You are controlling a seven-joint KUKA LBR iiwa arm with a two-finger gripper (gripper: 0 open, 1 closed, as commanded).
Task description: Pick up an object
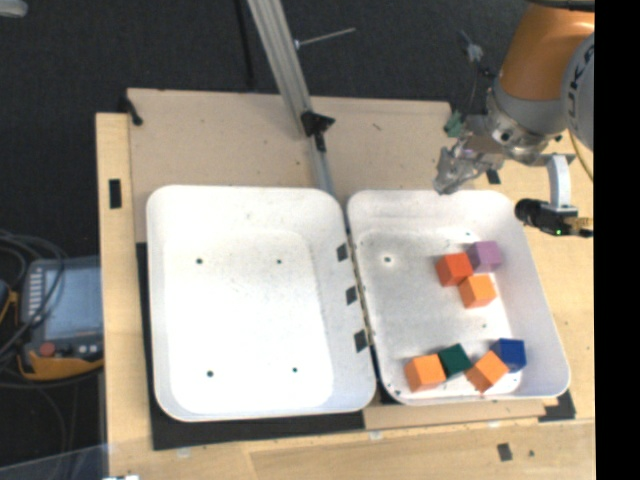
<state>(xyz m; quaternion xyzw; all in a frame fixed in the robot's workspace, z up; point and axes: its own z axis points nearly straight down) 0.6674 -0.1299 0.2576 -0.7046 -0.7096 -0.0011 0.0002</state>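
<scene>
Several small blocks lie in the right bin [400, 230]. A red-orange block [454, 268], a purple block [486, 256] and an orange block [479, 290] cluster in its upper right part. Along its front edge sit an orange block [425, 371], a dark green block [455, 359], another orange block [488, 370] and a blue block [510, 352]. My gripper [453, 173] hangs above the far rim of the right bin, well apart from the blocks, with nothing seen between its fingers.
The left bin [245, 298] stands beside the right one, with black clips along the seam between them. A slanted metal rail [285, 63] runs down from the top toward the gap between the bins. A grey device with cables [55, 313] sits at the far left.
</scene>
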